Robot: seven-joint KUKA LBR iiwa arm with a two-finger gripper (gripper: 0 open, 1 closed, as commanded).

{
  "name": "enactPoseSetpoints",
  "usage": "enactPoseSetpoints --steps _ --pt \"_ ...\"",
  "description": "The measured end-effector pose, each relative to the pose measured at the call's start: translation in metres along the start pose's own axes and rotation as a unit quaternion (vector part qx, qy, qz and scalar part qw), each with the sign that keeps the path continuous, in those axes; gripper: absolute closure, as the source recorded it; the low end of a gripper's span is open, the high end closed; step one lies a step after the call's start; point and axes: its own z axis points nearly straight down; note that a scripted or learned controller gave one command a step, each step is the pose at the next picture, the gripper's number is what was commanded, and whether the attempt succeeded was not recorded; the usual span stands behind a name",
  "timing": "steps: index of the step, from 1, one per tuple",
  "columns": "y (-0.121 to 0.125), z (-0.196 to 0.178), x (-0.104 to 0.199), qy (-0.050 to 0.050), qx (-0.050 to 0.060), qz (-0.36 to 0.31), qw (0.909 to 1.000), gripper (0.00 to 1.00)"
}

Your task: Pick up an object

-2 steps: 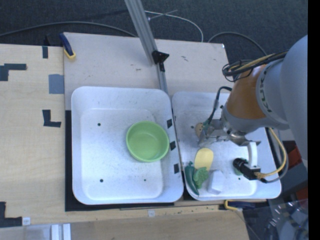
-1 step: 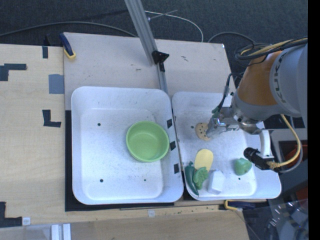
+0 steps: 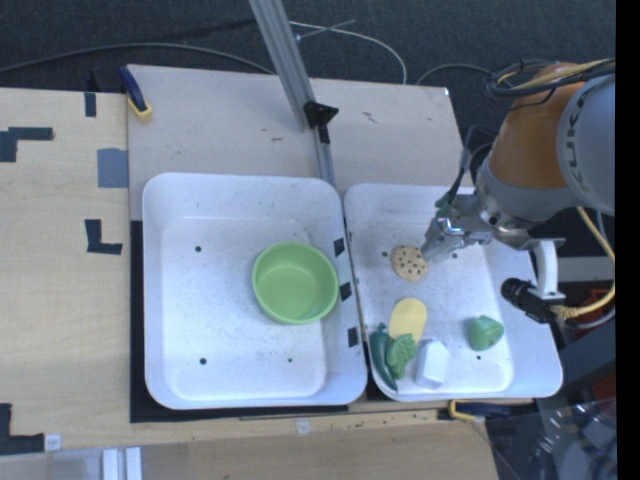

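Note:
In the right bin (image 3: 520, 368) lie a round tan cookie (image 3: 407, 261), a yellow piece (image 3: 407, 318), a dark green leafy item (image 3: 393, 353), a white block (image 3: 433, 362) and a small green lump (image 3: 485, 332). My gripper (image 3: 434, 246) hangs low over the upper part of this bin, just right of the cookie and close to it. I see nothing held in it.
A green bowl (image 3: 295, 283) sits in the left bin (image 3: 180, 268), near its right wall. A slanted metal pole (image 3: 290, 58) crosses the bench behind the bins. The arm's grey and orange wrist (image 3: 540, 158) looms over the right bin's far right side.

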Motion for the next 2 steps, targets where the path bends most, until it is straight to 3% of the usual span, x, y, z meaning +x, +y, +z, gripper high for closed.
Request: enactPoseSetpoints --steps 1,2 --pt "0.001 -0.048 0.000 0.000 0.000 0.000 1.0000 1.00" --pt "0.011 -0.050 0.061 0.001 0.002 -0.003 1.0000 1.00"
